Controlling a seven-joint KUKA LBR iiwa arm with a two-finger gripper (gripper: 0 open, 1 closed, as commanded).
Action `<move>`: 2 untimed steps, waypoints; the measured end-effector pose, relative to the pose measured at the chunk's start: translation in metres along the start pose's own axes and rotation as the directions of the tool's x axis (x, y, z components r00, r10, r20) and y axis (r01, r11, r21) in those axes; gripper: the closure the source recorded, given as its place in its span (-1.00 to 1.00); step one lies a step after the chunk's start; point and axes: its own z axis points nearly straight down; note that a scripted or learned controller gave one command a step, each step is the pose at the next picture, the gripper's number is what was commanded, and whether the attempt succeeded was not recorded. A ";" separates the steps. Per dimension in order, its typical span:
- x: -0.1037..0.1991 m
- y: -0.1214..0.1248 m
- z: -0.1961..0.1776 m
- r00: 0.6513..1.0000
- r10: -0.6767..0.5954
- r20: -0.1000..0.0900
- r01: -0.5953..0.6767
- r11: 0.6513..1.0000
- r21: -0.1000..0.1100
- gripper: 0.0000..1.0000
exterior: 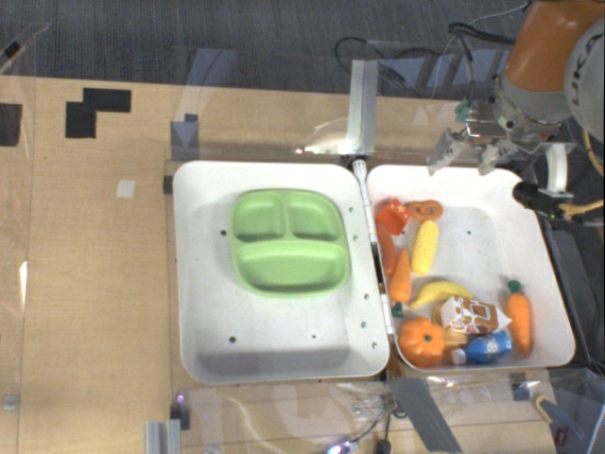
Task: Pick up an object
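Hovering above the far edge of the right bin [529,189], the claw [475,151] has its fingers spread and grips nothing. The corn cob [426,245] lies apart near the bin's middle; it looks light, stiff and slippery, best pinched across its middle.

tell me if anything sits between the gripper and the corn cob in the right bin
Nothing visible does. The gripper hangs over the far rim of the right bin, and the corn cob lies nearer the camera on the bin floor. Bare white floor separates them. A red-orange toy lies beside the cob, not across the way.
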 end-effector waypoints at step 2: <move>0.013 -0.042 0.128 0.974 -0.228 0.012 0.228 0.973 -0.040 -1.00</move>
